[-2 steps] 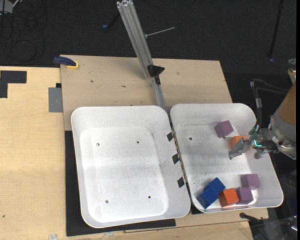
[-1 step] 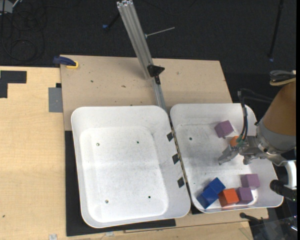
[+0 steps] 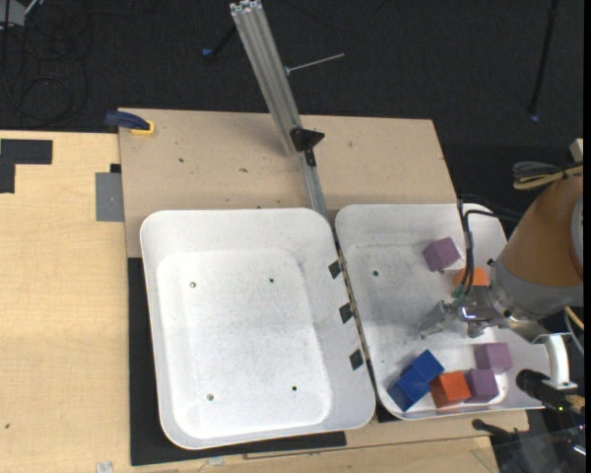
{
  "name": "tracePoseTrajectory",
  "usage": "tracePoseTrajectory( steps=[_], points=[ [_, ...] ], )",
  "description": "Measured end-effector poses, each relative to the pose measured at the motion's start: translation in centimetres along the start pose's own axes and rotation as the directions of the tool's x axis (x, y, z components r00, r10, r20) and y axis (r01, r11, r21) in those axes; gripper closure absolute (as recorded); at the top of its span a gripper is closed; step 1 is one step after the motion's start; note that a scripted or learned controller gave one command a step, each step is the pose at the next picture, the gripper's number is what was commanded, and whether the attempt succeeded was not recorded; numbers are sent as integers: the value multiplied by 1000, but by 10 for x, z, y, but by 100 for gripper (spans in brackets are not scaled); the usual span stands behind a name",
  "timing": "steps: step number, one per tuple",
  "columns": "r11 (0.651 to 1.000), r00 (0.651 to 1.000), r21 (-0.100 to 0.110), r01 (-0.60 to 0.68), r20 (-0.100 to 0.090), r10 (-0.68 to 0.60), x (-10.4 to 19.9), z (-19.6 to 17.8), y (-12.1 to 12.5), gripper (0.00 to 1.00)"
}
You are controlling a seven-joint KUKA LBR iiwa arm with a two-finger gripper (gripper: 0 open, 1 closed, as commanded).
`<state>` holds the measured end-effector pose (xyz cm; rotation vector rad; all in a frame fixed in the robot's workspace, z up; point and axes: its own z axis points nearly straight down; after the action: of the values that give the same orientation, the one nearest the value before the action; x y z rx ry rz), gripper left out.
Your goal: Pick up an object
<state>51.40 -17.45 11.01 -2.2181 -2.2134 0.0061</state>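
At frame right, the jaws' [image 3: 451, 315] spread cannot be told; a matte blue block [image 3: 416, 378] lies just below them in the right bin [image 3: 394, 254].

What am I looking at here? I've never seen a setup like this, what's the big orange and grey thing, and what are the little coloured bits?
This is one picture from a camera fixed above a workbench, looking down at a slant. The orange and grey shape is a robot arm reaching in from the right. Its gripper, a two-finger claw, hangs low over the right bin. That bin holds small blocks: a purple block near the top, then a blue block, an orange block and two more purple ones at the bottom. Beside it sits the left bin. I cannot tell from this picture whether anything is held.
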Motion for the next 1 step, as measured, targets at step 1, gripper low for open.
tracePoseTrajectory(
  steps=[1],
  points=[
    [1000,1000,-6,-2,1,2,0,18,0,0]
  ],
)
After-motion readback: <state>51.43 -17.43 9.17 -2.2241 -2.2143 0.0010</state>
